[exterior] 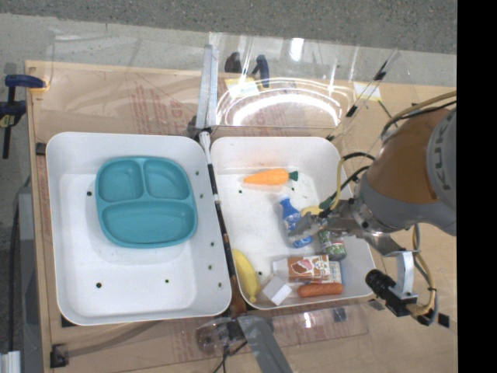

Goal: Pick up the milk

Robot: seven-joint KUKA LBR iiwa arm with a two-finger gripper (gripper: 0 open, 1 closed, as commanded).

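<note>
The milk point(290, 217) is a small blue and white carton lying in the middle of the right bin point(233, 208). My gripper point(313, 226) reaches in from the right and sits low in that bin, right against the milk's right side. The gripper body covers part of the carton and a yellow item point(311, 210) beside it. From this angle I cannot make out whether the milk is held.
The right bin also holds a carrot point(267, 179) at the back, a banana point(245, 275) on the left wall, a printed box point(313, 269), a red sausage point(320, 290), a white block point(276, 291) and a green can point(335, 249). A teal divided plate point(146, 201) lies in the left bin point(78, 286).
</note>
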